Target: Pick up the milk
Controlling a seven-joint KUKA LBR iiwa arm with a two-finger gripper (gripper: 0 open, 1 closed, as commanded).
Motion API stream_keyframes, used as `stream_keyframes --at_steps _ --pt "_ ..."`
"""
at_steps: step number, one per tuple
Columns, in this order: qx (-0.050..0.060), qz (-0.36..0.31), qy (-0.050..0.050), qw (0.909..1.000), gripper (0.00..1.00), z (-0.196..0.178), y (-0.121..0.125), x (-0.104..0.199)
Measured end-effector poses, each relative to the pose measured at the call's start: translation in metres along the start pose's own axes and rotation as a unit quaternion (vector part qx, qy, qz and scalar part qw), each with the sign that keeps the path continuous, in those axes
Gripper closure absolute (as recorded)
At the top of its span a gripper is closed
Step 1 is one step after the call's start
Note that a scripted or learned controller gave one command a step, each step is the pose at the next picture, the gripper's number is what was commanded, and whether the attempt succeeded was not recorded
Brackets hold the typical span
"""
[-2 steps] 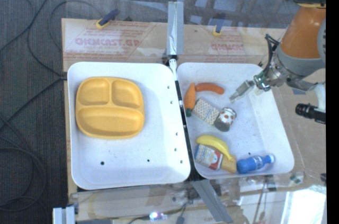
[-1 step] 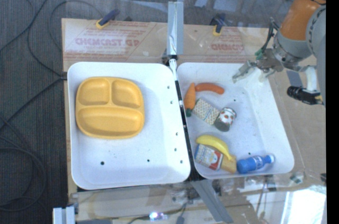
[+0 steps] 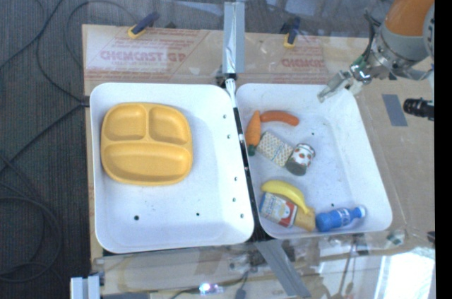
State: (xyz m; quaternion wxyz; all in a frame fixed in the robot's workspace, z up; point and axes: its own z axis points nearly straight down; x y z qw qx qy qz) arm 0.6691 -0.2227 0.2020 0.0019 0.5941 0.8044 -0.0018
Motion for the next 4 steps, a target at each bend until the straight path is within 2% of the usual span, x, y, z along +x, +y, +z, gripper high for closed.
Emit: stream_keyframes --at_steps 1,2,3,4 --pt "0.000 0.100 0.002 0.9950 0.00 -0.024 0.012 0.041" --pt "0.001 0.021 0.003 0.9998 0.00 0.079 -0.053 0.067" --pt "0.000 -0.102 0.002 0.9948 0.00 0.020 -0.059 0.017" --pt "-0.001 -0.205 0.001 0.9787 0.00 0.078 0.000 0.001"
